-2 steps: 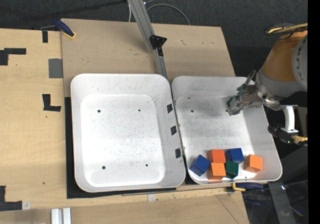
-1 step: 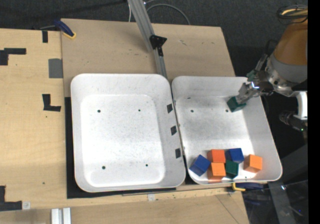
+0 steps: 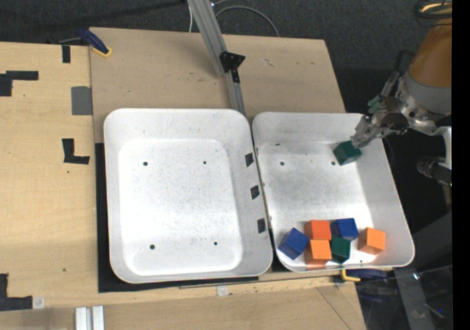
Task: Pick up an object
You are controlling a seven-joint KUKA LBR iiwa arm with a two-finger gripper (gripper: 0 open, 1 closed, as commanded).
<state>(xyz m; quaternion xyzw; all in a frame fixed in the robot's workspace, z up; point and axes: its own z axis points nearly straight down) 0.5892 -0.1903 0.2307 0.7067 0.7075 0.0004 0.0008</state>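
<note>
Nearest the camera, a cluster of blocks sits at the near edge of the right bin (image 3: 382, 174) — a blue block (image 3: 294, 242), two orange blocks (image 3: 319, 230) and (image 3: 319, 250), a second blue block (image 3: 346, 228), a dark green block (image 3: 340, 248) and a third orange block (image 3: 372, 239), most touching. Farther in, toward the bin's far right corner, a green block (image 3: 346, 152) hangs tilted at the tips of my gripper (image 3: 361, 139), which is closed on it. My arm enters from the right. Left bin (image 3: 117, 174) lies beside the right one, their rims touching.
</note>
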